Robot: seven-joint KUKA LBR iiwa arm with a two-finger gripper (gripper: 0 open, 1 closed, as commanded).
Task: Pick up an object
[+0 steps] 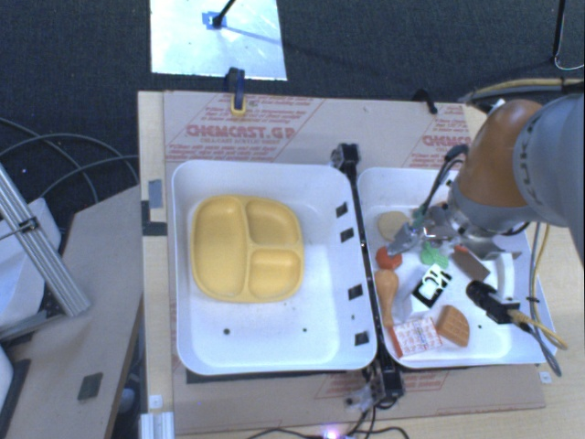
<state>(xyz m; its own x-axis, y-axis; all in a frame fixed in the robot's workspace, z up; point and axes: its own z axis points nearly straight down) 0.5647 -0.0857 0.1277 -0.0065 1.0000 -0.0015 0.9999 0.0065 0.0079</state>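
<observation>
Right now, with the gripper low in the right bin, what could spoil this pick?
Crowding: the gripper sits just above the small red object, with the orange carrot-shaped piece and the black-and-white card close by, so it may nudge or catch the wrong one. It also works near the divider between the bins, where a finger could strike the wall.

Small red tomato (388, 258) (round, resting loose) lies in the right bin (475, 347).

The arm (530, 167) reaches in from the right, orange band (494, 158) above the wrist, bent down and leftward. The gripper (405, 238) hangs low, its tip pointing left.
</observation>
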